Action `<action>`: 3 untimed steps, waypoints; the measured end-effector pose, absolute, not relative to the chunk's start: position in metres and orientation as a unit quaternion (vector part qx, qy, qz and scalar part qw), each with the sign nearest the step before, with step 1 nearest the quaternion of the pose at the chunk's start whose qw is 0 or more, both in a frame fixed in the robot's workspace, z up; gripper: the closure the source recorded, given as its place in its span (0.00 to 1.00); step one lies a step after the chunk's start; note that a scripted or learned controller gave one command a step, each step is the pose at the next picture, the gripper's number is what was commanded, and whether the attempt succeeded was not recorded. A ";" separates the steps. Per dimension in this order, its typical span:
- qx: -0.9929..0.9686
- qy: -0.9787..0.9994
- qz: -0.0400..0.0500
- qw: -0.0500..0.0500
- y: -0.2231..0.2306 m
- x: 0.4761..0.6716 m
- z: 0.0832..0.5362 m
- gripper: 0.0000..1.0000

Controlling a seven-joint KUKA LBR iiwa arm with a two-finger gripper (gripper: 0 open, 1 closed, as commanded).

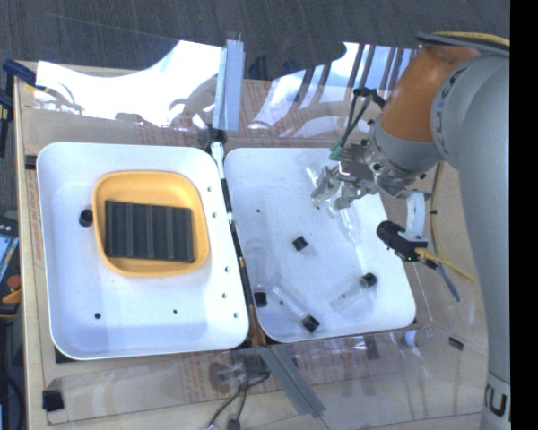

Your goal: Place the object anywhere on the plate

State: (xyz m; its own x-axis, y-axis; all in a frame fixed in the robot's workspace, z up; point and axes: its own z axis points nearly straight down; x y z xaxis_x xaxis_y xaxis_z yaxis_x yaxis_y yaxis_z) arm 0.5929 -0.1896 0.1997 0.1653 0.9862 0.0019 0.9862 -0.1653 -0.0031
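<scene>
Metal-grey and glinting, the hand [336,189] hangs over the upper middle of the right bin [394,307], at the end of the grey arm [471,106] with its orange band, which comes in from the right. Whether the hand is open or closed I cannot tell, and I cannot make out anything caught in it. Below and to the left of it, a small dark object [299,243] lies on the floor of the right bin, apart from the hand. Lower and to the right, another small dark piece [368,279] sits near what looks like a clear, hard-to-read item, and two more dark bits lie near the bin's lower left corner, one [310,324] by the front wall and one [260,299] close to the left wall. Across the divide, the left bin [63,321] holds the yellow plate [148,186], whose middle bears a dark ribbed insert [151,229]. A small dark spot [86,217] lies just left of the plate. Both bins sit side by side on the desk [117,374].
</scene>
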 end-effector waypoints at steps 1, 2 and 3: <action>-0.687 -0.727 0.001 0.003 -0.166 0.569 0.199 1.00; -0.658 -0.753 0.000 0.000 -0.143 0.594 0.207 1.00; -0.551 -0.834 0.001 0.000 -0.126 0.608 0.217 1.00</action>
State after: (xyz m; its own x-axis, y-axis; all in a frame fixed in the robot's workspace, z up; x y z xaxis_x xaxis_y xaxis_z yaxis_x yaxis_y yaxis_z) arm 0.6081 -0.1260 0.2173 -0.3919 0.9200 -0.0004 0.9200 0.3919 -0.0013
